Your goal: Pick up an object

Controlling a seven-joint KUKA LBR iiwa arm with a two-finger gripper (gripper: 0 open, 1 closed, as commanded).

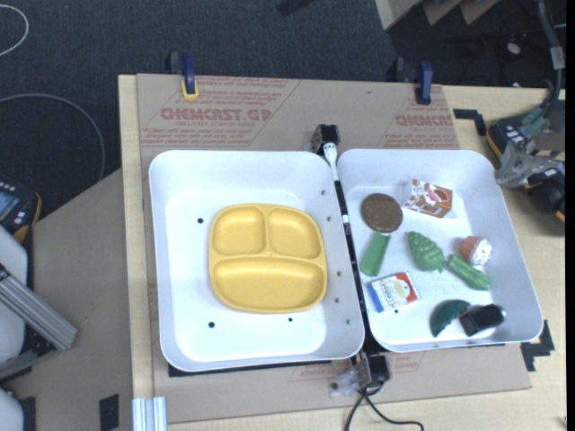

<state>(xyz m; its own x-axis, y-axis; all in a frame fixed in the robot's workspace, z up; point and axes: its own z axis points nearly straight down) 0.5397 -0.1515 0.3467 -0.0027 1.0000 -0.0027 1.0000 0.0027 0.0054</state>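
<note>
Gripper: its state cannot be told from this view, and neither can the arm's pose. No item is held. Judgement: the pick has not begun.

Candidate items all lie in the right bin (512,214). A brown disc (382,212) touches the top end of a green cylinder (374,252), which lies close beside the bin's left wall. A red-and-white packet (429,197) lies flat near the back. A leafy green toy (426,250) sits mid-bin, just beside a red-and-white radish (473,257) with a green stalk. A small printed card (394,292) lies flat towards the front. A dark teal piece (447,315) touches a black block (482,318) near the front wall.

Risks, as judged:
- Packet and card are flat; a closing grip may slide over them and come up with nothing.
- Touching pairs may be nudged apart or taken together.
- The cylinder's place by the wall leaves little room on that side; contact with the wall is possible.
- The teal piece and block carry the same hazard at the front wall.

Left bin (171,241): holds a yellow divided plate (267,257), broad and low, a poor grasp target.
</note>
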